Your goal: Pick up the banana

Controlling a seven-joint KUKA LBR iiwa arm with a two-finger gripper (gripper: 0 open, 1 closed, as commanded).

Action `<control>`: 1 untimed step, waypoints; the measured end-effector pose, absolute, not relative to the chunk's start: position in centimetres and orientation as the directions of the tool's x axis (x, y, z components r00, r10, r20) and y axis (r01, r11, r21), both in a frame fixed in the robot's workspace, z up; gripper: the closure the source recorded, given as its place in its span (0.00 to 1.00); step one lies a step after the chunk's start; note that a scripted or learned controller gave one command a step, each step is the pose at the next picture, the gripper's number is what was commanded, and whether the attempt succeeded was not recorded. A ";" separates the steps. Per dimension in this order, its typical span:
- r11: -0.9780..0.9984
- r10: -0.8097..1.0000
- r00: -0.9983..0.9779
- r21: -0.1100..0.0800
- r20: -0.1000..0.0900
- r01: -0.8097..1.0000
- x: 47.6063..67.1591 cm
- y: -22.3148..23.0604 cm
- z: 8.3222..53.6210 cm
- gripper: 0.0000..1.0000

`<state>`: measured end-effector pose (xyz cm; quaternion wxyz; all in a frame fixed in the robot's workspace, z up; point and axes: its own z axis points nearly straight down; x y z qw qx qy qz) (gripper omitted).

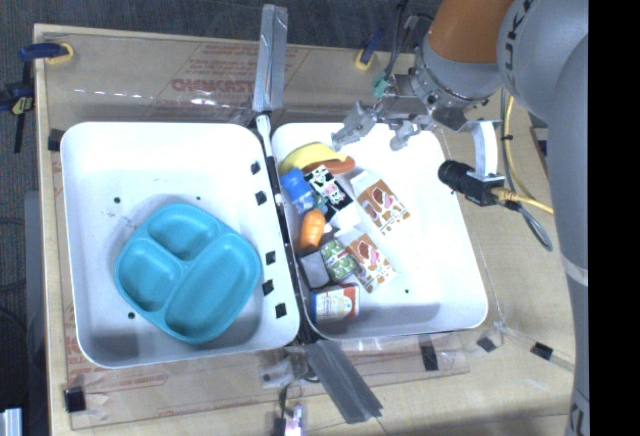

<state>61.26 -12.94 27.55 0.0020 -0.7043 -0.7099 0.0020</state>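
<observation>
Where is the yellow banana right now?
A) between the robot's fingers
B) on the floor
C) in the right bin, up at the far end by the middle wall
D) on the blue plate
C: the banana lies in the right bin at its far end beside the divider, with the gripper above and apart from it.

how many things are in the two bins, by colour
Some in the pile overlap, so this counts what can be told apart.
yellow banana: 1
orange items: 2
blue bottle: 1
blue divided plate: 1
printed cartons and packets: 5
total: 10
</observation>
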 end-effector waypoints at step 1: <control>0.005 1.000 -0.005 -0.007 -0.001 1.000 65.2 -14.4 19.6 0.00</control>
